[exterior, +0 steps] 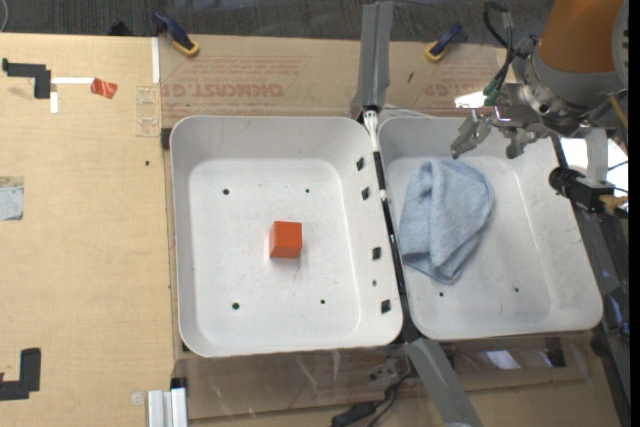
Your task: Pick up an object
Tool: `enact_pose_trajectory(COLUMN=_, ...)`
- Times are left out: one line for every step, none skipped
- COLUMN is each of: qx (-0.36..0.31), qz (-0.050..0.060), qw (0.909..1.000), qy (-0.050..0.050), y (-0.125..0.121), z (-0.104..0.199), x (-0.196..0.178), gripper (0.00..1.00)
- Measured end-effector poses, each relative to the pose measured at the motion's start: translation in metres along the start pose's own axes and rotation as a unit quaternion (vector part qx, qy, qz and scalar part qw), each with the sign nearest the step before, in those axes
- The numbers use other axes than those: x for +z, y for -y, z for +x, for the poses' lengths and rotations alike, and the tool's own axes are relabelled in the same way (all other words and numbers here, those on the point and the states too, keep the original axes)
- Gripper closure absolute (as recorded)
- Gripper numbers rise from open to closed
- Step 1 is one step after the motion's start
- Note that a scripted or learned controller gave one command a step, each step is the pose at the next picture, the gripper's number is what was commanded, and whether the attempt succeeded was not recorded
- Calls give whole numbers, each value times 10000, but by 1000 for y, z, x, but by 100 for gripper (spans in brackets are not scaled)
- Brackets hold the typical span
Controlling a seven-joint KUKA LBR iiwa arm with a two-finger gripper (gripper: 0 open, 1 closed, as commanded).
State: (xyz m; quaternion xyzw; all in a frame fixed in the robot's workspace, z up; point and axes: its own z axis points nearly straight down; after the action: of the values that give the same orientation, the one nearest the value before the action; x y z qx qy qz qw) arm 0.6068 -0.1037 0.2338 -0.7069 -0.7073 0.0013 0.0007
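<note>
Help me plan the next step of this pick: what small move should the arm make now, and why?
Probably lower the gripper toward the blue cloth. It hangs open above the right bin's far edge with nothing between its fingers, and the cloth lies just below it, far nearer than the orange block.

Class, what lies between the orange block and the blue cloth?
In the camera view, the two bins' adjoining rims lie between orange block and blue cloth.
</note>
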Motion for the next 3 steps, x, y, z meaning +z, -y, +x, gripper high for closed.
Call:
enact_pose_trajectory(qx=199, qz=4, qw=9998, qy=1, y=-23, z=53, x=36, gripper=0)
enact_pose_trajectory(qx=338, qz=-3, qw=9994, qy=2, y=-37, z=93, x=43, gripper=0)
enact_pose_trajectory(qx=337, qz=1, qw=9994, qy=7, y=-37, z=92, x=34, gripper=100)
